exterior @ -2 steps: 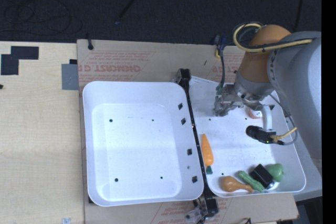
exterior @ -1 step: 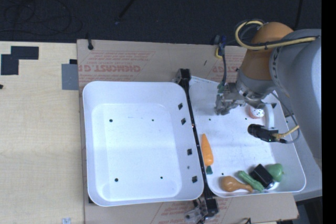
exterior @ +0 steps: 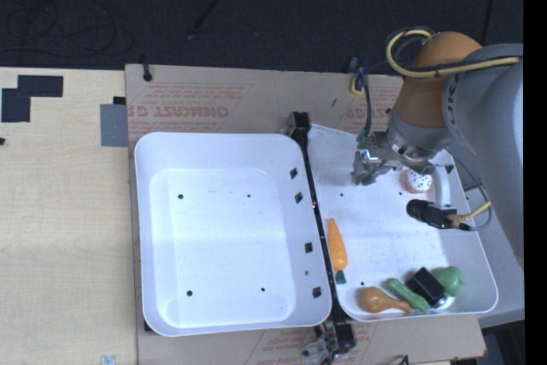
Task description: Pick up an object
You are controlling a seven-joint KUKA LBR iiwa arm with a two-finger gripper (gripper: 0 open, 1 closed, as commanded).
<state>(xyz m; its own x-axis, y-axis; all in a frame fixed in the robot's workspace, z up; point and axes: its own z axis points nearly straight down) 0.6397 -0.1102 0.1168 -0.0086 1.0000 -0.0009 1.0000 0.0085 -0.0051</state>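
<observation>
1. My tool (exterior: 369, 169) hangs low over the right bin's (exterior: 385, 222) far end — I can't tell its state.
2. Nearest pickable, the orange carrot (exterior: 337, 243), lies against the divider — awkward reach.

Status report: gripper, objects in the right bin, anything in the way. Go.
Gripper low over right white bin, upper part. Orange carrot-shaped toy by the divider, untouched. Tan, green and black pieces clustered at near edge. Nothing blocks the carrot.
</observation>
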